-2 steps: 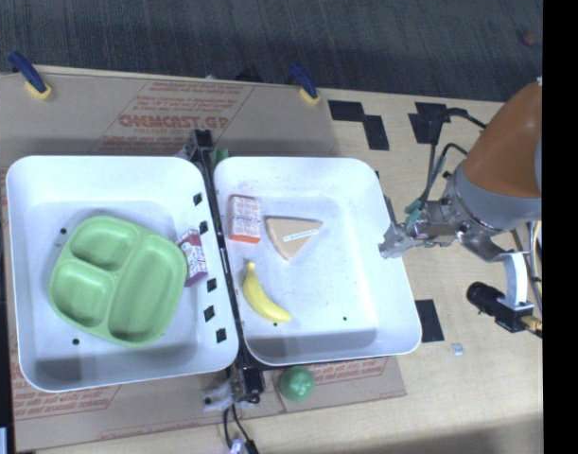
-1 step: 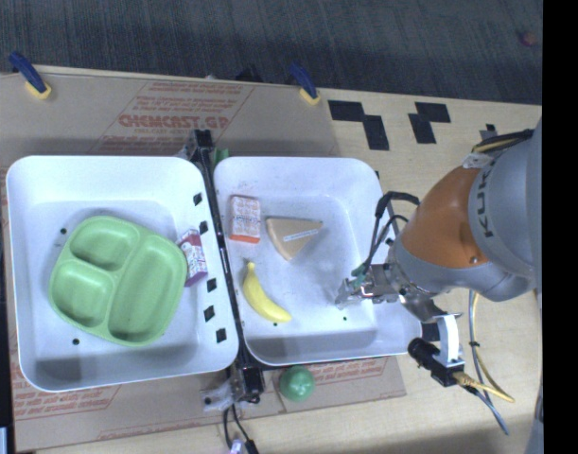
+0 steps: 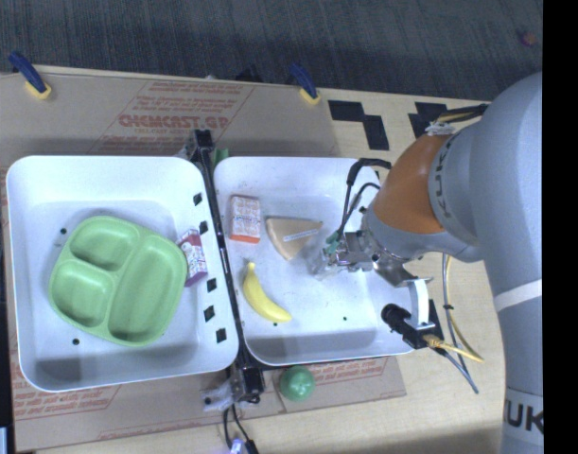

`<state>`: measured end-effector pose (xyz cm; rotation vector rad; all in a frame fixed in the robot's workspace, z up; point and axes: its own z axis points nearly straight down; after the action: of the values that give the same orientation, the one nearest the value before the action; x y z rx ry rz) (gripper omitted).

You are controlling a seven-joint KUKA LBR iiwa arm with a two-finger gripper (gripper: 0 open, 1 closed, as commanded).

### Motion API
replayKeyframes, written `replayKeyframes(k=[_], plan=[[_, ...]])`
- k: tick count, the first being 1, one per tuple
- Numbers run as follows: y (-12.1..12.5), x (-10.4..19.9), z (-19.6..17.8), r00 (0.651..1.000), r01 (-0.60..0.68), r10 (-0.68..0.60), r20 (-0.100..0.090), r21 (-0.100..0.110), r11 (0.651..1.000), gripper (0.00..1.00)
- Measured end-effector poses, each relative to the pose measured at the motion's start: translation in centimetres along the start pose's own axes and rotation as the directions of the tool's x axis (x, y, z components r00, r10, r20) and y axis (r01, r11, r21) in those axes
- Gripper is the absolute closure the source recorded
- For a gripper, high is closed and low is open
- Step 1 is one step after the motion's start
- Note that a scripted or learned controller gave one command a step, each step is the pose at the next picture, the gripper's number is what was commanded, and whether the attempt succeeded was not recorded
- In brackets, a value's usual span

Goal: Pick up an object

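In the right bin (image 3: 298,348) lie a yellow banana (image 3: 264,297), a tan wedge-shaped piece (image 3: 290,234) and a small orange and white box (image 3: 244,218). My gripper (image 3: 328,256) hangs low over the right bin, just right of the wedge's lower corner and close to it. The grey arm with its orange band (image 3: 411,197) covers the bin's right side. Whether the gripper touches the wedge I cannot make out.
The left bin (image 3: 33,183) holds a green divided plate (image 3: 116,278) and a small purple and red packet (image 3: 193,256) by its right wall. A green ball (image 3: 295,382) rests on the cardboard in front of the right bin. Blue clamps (image 3: 30,75) grip the board's far edge.
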<state>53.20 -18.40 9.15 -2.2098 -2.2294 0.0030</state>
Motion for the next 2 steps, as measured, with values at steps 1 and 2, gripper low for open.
replayKeyframes(k=[1,2], plan=[[-5.6,-2.6,-9.9,1.0,-0.004,0.004,0.001,-0.003,1.0,1.0],[-5.5,0.7,-11.7,1.0,-0.002,0.002,0.001,-0.004,1.0,1.0]])
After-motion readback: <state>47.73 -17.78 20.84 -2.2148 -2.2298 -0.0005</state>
